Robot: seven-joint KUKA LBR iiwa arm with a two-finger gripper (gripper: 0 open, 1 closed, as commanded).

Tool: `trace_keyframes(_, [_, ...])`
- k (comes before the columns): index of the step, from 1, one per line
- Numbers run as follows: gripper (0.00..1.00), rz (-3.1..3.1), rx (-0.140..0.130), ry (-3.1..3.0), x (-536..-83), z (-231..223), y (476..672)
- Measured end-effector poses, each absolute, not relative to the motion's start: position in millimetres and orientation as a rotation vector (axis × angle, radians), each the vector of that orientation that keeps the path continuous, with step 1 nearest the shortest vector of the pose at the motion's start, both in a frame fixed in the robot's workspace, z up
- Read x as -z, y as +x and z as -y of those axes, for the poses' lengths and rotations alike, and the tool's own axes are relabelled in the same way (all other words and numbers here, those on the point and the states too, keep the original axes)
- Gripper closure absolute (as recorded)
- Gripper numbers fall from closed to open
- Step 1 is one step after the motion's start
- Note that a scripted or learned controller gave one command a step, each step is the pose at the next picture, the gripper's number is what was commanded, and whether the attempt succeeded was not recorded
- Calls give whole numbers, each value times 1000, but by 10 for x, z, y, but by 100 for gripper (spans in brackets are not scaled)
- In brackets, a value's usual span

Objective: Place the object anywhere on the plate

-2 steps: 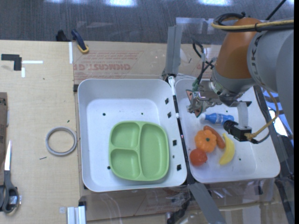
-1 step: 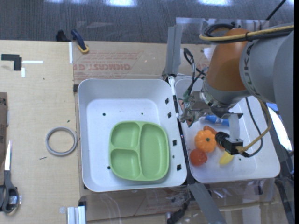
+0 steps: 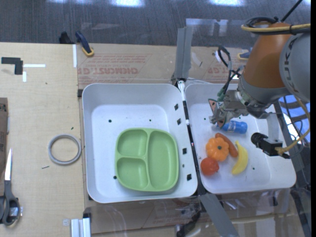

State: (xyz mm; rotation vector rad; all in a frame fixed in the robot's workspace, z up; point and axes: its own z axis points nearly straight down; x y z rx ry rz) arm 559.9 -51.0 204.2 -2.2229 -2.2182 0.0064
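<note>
A light green divided plate [image 3: 147,159] lies in the left white bin [image 3: 98,102]. The right bin [image 3: 197,100] holds an orange pumpkin-shaped toy [image 3: 217,148], a red tomato-like ball [image 3: 209,166], a yellow banana [image 3: 240,159], a small orange piece [image 3: 231,146] and a blue cylinder [image 3: 236,127]. My gripper [image 3: 217,118] hangs low over the right bin, just left of the blue cylinder and above the pumpkin toy. Nothing shows between its fingers [image 3: 214,119].
To the left of the bins, a grey ring [image 3: 64,148] lies on the cardboard bench top. Scissors [image 3: 8,201] lie at the left edge. A blue-and-yellow clamp [image 3: 84,44] sits at the back. A black connector [image 3: 264,143] on the arm hangs over the right bin.
</note>
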Motion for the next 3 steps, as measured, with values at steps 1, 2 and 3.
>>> trace_keyframes(1, [100, 2222, -7, -2217, -2174, 53, 5691])
trace_keyframes(2, [100, 2222, -8, -2217, -2142, -188, 5471])
trace_keyframes(3, [100, 2224, -7, -2218, -2911, -244, 5763])
